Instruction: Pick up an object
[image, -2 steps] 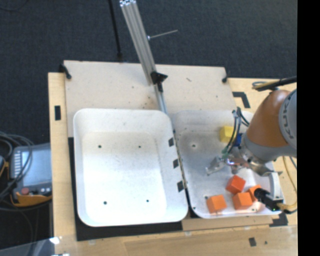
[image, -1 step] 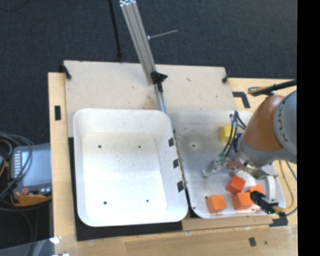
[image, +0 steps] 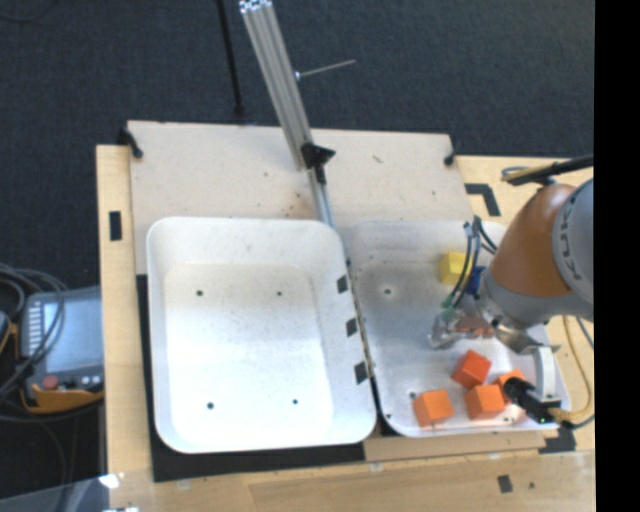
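You see the gripper (image: 455, 330) low inside the right bin (image: 400, 300); finger spread unreadable, nothing visibly held. Relative to that bin: three orange blocks (image: 472, 369) along its near edge, yellow block (image: 453, 266) toward its far side.

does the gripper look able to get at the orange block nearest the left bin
Probably yes. That orange block lies alone on the right bin floor, apart from the other blocks, with the gripper poised just above and to its right.

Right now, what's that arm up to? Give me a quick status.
Pincer low inside right bin, nothing seen gripped. Three orange blocks just below it, yellow block above. Cables hang beside the pincer.
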